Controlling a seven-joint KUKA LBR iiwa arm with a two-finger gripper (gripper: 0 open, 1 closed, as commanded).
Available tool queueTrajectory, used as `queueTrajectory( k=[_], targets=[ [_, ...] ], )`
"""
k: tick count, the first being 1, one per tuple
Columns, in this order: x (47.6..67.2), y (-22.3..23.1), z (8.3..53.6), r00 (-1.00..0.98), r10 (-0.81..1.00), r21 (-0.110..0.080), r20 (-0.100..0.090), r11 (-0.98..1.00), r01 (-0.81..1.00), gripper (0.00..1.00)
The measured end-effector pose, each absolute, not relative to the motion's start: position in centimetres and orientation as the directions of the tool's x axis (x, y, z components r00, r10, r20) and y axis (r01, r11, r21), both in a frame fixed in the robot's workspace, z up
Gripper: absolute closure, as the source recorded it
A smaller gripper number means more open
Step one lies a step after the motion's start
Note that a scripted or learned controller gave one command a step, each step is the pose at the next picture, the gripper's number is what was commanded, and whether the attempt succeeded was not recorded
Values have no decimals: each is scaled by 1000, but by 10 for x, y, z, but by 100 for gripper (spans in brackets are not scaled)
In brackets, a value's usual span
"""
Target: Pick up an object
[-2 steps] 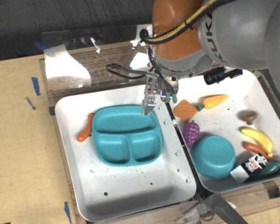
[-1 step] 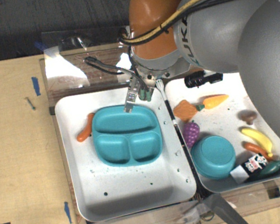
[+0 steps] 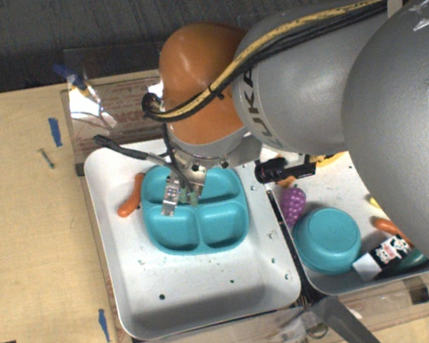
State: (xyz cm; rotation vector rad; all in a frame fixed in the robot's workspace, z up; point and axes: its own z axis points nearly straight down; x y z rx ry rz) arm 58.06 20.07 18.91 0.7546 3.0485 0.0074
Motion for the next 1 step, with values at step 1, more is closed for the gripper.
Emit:
queueTrajectory(
  k=[1],
  targets=[
    [583, 111, 294, -963, 270, 5, -13, 963, 269, 100]
  ],
)
